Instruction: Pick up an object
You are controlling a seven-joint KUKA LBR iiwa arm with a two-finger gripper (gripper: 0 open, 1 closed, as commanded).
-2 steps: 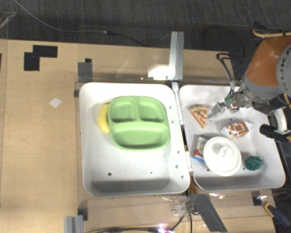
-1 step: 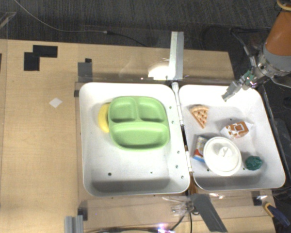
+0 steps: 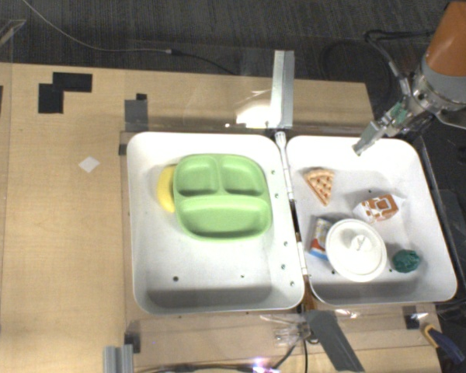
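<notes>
The right bin [image 3: 427,200] holds an orange pizza-slice toy [image 3: 320,183], a brown-and-white packet [image 3: 378,207], a white round bowl [image 3: 357,247], a dark green ball [image 3: 406,261] and a grey, red and blue item [image 3: 319,236] partly tucked under the bowl. My gripper [image 3: 377,133] hangs over the bin's far edge, up and to the right of the pizza slice, pointing down-left. Nothing shows in it. The arm's orange band [image 3: 458,41] is at the top right corner.
The left bin [image 3: 151,278] holds a green divided plate [image 3: 221,195] with a yellow object [image 3: 165,189] poking out from under its left side. A metal post [image 3: 283,88] stands behind the seam between the bins. Dark cables run along the back.
</notes>
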